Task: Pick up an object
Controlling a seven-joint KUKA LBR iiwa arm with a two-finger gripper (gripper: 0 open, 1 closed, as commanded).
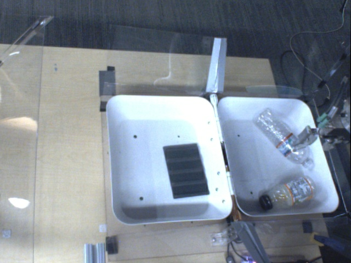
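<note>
- My hand (305,136) reaches the crushed clear plastic bottle (281,135) in the right white bin (241,119); whether it grips, I cannot tell.
- Next, judging by this: close firmly, then lift straight.

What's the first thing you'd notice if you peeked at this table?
The black ridged pad jumps out first, lying flat in the left white bin. In the right white bin lie two bottles: a crumpled clear bottle near the far side and a bottle with a black cap at the near edge. The gripper reaches in from the right, beside the clear bottle.
</note>
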